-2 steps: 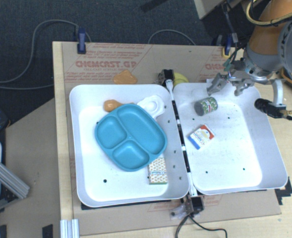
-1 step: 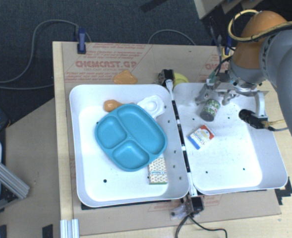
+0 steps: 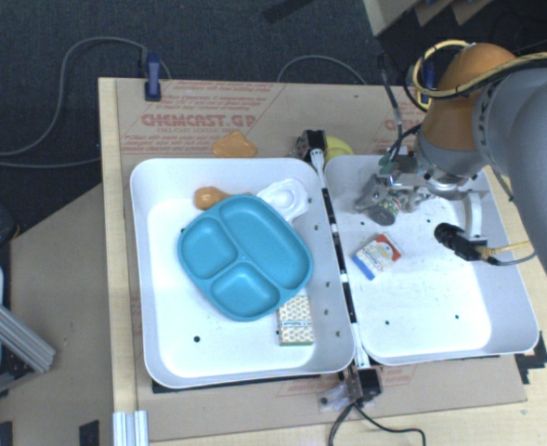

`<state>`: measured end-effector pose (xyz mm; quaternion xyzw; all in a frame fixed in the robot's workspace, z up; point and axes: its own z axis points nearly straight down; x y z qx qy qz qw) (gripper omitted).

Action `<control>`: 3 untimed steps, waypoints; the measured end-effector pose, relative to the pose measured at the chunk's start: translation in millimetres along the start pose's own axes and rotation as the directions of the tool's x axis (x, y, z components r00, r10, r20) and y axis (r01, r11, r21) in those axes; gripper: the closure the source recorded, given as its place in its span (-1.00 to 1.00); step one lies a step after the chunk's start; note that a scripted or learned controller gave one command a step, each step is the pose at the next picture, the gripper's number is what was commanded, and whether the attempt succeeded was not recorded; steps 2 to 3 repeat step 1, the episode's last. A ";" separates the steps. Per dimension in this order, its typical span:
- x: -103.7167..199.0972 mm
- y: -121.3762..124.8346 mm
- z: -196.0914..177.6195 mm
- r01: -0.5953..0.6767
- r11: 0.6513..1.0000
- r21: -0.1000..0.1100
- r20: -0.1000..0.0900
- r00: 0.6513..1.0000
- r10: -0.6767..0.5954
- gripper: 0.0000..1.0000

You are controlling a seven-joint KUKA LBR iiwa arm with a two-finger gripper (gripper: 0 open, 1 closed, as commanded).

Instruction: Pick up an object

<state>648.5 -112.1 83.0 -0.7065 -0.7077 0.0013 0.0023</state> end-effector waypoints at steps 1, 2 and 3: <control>-0.4 2.0 -12.9 0.000 1.000 -0.007 0.001 1.000 0.000 1.00; -0.4 2.0 -12.9 0.000 1.000 -0.007 0.001 1.000 0.000 1.00; -0.4 2.0 -12.9 0.000 1.000 -0.007 0.001 1.000 0.000 1.00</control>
